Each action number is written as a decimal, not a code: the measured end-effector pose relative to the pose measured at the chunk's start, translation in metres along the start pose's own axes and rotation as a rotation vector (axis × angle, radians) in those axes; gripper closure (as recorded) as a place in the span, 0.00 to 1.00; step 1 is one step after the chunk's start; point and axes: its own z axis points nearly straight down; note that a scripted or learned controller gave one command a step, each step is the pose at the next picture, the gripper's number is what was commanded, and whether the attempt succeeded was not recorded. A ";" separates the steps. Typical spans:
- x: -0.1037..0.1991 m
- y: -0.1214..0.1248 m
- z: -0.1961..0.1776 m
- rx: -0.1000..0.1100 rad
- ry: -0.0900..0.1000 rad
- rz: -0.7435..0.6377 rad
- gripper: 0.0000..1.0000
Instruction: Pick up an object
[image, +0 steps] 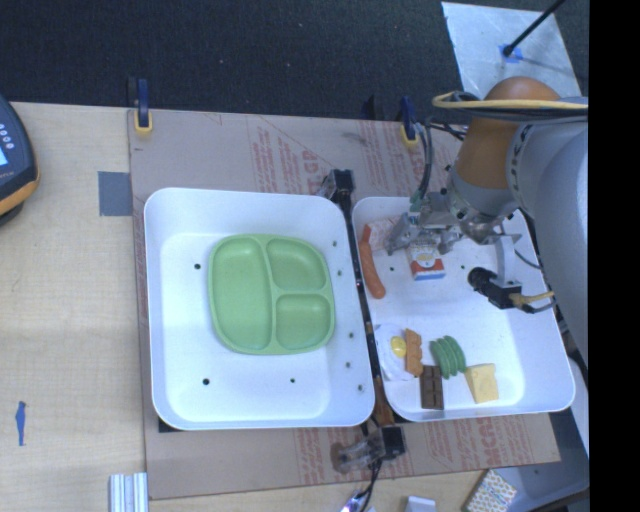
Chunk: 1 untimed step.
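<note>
**A:** Where's the hand (426, 238)?

**B:** Over the back half of the right bin (503, 338), at the end of the grey arm (548, 190), which reaches in from the right. I cannot tell whether it is wide or narrow from this slanted angle, and nothing is plainly gripped in it.

**A:** What's closest to it?

**B:** A small white box (428, 267) with red and blue on it. It sits on the bin floor just under the hand as the camera sees it. I cannot tell whether the two are touching.

**A:** And the rest of that bin?

**B:** A reddish sausage (372, 263) lies lengthwise along the left wall. Toward the front there is a cluster: a small yellow piece (398, 348), touching a brown-orange strip (413, 353), then a green ridged piece (447, 356) just beside that. A dark brown bar (431, 388) lies in front of them, and a yellow block (482, 382) sits near the front right corner.

**A:** The left bin?

**B:** The left bin (175, 330) holds one green divided plate (270, 293), lying flat near the middle, well apart from the hand. Both bins rest side by side on the worktop (70, 330), their inner walls nearly touching.
</note>
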 end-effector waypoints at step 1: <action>0.012 -0.003 0.001 0.009 -0.005 0.003 0.00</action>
